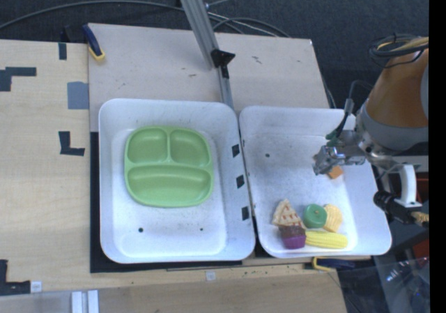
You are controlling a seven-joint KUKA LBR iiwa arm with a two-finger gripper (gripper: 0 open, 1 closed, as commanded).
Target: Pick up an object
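Orange piece [336, 173] sits at the tip of your gripper [326, 163] over the right bin [279, 130], near that bin's right wall; whether it is actually pinched you cannot tell, since the tips are too small and blurred to read as apart or together. Below it, at the bin's near edge, lie a tan wedge [284, 213], a purple block [293, 237], a green round piece [315, 216] and two yellow corn-like pieces [327, 239], bunched and touching. Your left bin [111, 186] carries a green divided plate [168, 166] with three compartments. No brand, label or readable writing appears anywhere on the bench.
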